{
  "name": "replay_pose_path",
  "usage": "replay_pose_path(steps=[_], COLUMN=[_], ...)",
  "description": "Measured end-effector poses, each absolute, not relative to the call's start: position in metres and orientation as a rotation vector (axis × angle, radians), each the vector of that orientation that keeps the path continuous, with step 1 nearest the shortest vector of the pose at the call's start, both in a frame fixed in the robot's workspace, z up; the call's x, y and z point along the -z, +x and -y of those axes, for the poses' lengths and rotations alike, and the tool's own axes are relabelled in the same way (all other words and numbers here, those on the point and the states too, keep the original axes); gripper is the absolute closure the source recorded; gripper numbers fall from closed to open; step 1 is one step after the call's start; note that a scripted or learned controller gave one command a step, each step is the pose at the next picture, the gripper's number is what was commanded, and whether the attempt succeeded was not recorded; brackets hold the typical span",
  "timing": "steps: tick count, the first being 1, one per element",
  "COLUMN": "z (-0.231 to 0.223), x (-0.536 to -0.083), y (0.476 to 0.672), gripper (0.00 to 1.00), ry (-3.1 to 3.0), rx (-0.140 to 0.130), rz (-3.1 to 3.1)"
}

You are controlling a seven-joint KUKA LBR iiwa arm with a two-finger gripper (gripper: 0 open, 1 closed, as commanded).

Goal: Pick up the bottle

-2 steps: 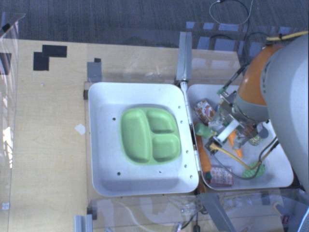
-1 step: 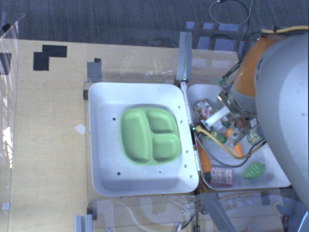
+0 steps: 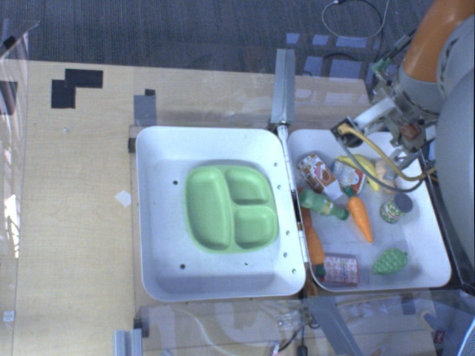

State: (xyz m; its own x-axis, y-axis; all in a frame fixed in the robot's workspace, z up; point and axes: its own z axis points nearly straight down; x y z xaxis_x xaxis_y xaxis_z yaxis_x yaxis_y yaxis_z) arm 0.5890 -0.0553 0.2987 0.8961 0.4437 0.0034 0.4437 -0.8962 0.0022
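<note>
The green bottle [image 3: 324, 204] lay in the right bin [image 3: 429, 258], between a packet [image 3: 315, 171] and a carrot [image 3: 361, 219]. The gripper [image 3: 386, 143] hung over that bin's far side; its opening could not be told.

A pale wooden bench [image 3: 74, 221] with black tape patches [image 3: 74, 86] near its far left corner stands on a dark grey carpet floor [image 3: 163, 17], where a thin black cable [image 3: 356, 17] lies in a loop.
</note>
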Motion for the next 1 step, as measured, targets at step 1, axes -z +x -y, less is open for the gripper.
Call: replay_pose_path(steps=[1], z=[0.0619], x=[-0.2105], y=[0.5249], gripper=[0.0], ry=[3.113], rx=[0.002], rz=[-0.428])
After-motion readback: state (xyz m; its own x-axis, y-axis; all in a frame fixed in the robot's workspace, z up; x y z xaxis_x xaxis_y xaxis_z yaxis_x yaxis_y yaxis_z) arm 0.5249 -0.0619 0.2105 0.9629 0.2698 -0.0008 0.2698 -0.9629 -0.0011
